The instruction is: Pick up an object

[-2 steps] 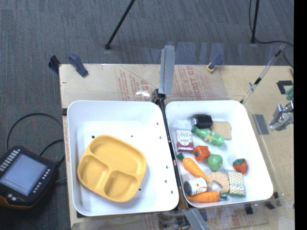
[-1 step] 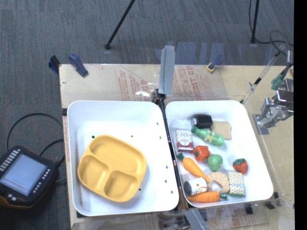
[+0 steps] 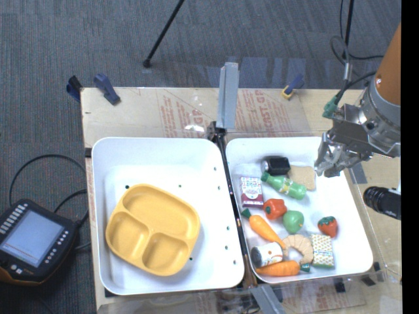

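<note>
Fingers (image 3: pixel 329 165) hang over right bin (image 3: pixel 364 237) top-right edge, state unclear; green bottle (image 3: pixel 285 186) just left of them, strawberry (image 3: pixel 328 226) below

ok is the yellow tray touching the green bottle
Apart. The camera view shows the yellow tray in the left bin and the green bottle in the right bin.
</note>
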You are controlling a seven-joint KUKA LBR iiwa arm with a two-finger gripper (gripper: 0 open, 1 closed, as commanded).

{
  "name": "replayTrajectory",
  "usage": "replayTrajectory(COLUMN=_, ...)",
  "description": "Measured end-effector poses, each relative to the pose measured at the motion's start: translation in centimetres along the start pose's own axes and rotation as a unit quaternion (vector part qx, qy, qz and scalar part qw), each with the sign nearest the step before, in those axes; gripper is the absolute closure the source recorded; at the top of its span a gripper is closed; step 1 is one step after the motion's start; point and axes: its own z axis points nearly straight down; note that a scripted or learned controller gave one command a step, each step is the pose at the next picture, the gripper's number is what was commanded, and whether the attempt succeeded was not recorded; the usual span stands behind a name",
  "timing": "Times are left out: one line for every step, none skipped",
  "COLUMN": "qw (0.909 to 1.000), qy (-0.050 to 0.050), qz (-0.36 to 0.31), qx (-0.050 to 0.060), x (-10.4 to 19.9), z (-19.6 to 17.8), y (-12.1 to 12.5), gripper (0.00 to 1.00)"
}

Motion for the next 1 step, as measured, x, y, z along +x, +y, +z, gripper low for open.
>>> replayTrajectory(qw=0.9954, qy=0.0, qz=-0.096, qx=0.002, x=5.28, z=6.64, y=6.97, gripper=1.0)
